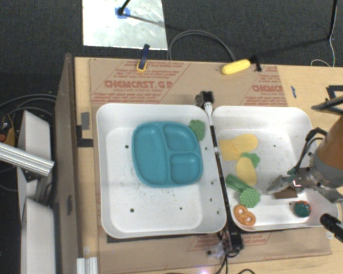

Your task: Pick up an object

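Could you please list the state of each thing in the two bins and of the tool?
Blue divided plate: flat in the left bin, compartments bare.
Green piece: at the plate's upper right corner.
Yellow pieces: lying loose in the right bin.
Orange ring: flat by the near wall.
Teal ball: resting apart from the tool.
Tool: low over the right bin, holding nothing visible.

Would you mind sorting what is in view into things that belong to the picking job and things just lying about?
Job: gripper; right bin; its yellow pieces, green piece, orange ring, teal ball.
Lying about: blue tray in left bin; yellow clamp; foil sheet.
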